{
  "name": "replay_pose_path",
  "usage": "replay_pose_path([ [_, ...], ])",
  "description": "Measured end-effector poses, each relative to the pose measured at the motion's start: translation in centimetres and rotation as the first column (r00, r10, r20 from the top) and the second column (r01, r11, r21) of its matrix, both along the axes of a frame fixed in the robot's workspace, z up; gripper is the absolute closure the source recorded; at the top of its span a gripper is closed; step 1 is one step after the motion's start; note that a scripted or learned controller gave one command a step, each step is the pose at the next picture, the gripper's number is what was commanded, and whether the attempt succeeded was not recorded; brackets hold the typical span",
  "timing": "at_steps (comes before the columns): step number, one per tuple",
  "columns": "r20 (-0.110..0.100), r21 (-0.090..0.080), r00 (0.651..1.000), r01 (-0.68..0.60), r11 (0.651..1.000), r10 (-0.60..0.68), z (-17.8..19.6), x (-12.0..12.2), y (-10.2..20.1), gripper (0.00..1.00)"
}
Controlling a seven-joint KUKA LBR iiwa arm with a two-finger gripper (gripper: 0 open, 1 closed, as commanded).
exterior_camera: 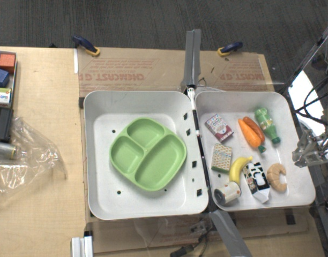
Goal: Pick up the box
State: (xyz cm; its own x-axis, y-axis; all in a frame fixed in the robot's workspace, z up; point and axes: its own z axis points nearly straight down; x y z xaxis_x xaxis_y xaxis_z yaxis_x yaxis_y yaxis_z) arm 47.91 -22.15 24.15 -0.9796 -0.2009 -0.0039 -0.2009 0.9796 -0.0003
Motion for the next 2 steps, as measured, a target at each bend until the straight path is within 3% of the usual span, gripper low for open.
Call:
replay_pose_path([
  [1, 0.0, 0.0, 0.952, -0.308, 0.952, 0.308, -0.72, 1.62, 0.04, 1.0],
  [2, 0.0, -0.001, 0.848, -0.53, 0.848, 0.53, -0.22, 1.08, 0.02, 1.0],
])
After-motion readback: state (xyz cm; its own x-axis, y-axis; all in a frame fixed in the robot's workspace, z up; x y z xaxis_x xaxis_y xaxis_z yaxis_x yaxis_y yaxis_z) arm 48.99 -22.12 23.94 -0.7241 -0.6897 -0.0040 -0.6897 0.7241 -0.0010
